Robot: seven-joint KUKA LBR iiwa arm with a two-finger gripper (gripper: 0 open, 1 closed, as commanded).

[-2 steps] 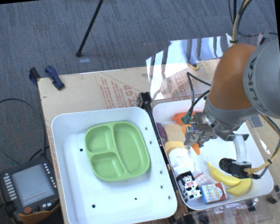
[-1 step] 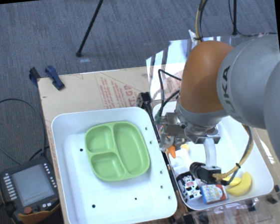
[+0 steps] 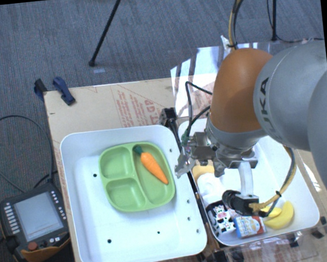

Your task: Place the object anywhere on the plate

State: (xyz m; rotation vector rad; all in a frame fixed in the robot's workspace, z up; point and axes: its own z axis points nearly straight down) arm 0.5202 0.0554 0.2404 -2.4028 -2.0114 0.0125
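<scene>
An orange toy carrot (image 3: 153, 166) with a green top lies in the long right compartment of the green divided plate (image 3: 122, 179). The plate sits in the left white bin (image 3: 87, 236). My gripper (image 3: 209, 162) hangs under the orange-banded wrist, over the left part of the right bin (image 3: 302, 191), just right of the wall between the bins. It is apart from the carrot and the plate. The wrist hides most of the gripper. Pale yellow and white items (image 3: 205, 177) lie directly under it.
In the right bin's near end lie a yellow banana-shaped toy (image 3: 280, 215), a small red and blue carton (image 3: 247, 226) and a black-and-white spotted item (image 3: 222, 219). A handheld control pendant (image 3: 34, 221) rests on the floor at left.
</scene>
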